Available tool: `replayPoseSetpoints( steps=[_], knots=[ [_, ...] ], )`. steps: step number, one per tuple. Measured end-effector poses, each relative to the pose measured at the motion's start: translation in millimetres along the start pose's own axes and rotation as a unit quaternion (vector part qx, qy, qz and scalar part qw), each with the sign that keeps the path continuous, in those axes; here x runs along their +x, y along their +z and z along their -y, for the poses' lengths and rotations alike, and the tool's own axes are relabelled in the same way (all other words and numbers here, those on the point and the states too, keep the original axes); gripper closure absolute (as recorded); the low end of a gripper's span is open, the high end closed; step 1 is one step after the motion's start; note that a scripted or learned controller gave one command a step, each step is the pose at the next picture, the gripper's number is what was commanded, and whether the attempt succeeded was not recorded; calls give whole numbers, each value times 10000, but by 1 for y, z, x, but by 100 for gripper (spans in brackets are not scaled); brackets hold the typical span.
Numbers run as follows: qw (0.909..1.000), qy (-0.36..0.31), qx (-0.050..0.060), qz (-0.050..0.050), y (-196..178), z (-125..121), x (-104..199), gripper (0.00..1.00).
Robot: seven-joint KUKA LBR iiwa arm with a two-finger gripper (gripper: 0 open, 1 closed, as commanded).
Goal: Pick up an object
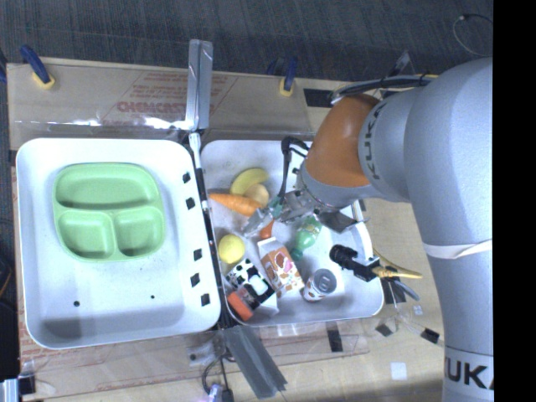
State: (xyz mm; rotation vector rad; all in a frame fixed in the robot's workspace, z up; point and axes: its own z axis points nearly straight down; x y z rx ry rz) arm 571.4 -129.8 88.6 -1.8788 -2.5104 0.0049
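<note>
The right bin (251,153) holds a heap of small things. An orange carrot (234,203) lies by its left wall, with a pale yellow fruit (248,180) just behind it. A yellow ball (230,248) sits lower left, and a printed carton (282,270) lies in the middle. A silver can (322,285) rests at the front right, and a green bottle (306,234) lies under the wrist. My gripper (281,211) is down inside this bin, between the carrot and the green bottle. The wrist hides its tips.
The left bin (50,308) carries a green divided tray (107,208) in its upper half. A black-and-white item (244,275) and an orange-red item (238,305) lie at the right bin's front left corner. The grey arm (435,182) covers the bench's right side.
</note>
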Motion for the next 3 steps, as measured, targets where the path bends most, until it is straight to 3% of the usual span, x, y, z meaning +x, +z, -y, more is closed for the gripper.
replayPoseSetpoints(
  steps=[1,2,3],
  knots=[
    [10000,-19,22,-6,-7,0,0,100],
    [10000,-77,-6,8,-120,-36,64,100],
    [9993,-368,2,9,-152,-26,93,100]
  ],
)
